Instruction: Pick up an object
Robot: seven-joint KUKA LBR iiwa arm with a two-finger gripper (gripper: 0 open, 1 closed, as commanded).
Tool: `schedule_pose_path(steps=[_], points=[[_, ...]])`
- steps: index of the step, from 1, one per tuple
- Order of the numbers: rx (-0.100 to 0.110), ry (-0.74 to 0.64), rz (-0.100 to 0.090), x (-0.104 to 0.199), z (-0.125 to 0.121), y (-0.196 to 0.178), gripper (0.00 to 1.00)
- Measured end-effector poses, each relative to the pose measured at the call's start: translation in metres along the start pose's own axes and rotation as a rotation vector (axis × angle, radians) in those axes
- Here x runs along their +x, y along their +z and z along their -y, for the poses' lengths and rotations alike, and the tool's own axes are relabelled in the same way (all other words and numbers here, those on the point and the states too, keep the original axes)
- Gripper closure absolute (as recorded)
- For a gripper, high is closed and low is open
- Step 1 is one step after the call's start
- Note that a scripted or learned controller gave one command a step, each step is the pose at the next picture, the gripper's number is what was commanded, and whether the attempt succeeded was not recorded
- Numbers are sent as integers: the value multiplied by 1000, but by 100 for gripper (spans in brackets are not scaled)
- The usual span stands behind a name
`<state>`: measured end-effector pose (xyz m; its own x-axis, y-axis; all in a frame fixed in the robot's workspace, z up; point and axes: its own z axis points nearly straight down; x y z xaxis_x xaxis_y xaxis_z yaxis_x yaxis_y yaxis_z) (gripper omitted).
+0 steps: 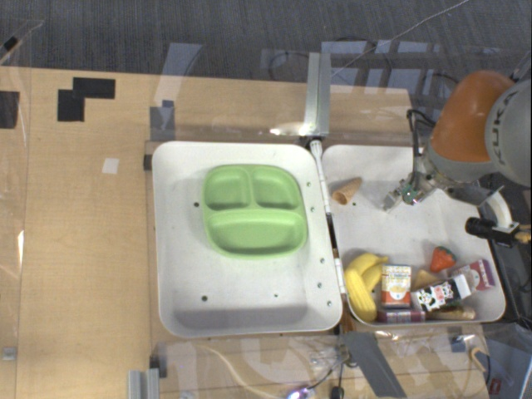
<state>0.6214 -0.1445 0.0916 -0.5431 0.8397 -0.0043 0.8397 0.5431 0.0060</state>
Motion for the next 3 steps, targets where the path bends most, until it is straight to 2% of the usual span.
schedule_pose_path(steps=[1, 2, 3], points=[[0, 393, 0, 20, -34, -15, 100], [0, 393, 0, 20, -34, -15, 0], [10, 377, 7, 14, -56, 1, 0]])
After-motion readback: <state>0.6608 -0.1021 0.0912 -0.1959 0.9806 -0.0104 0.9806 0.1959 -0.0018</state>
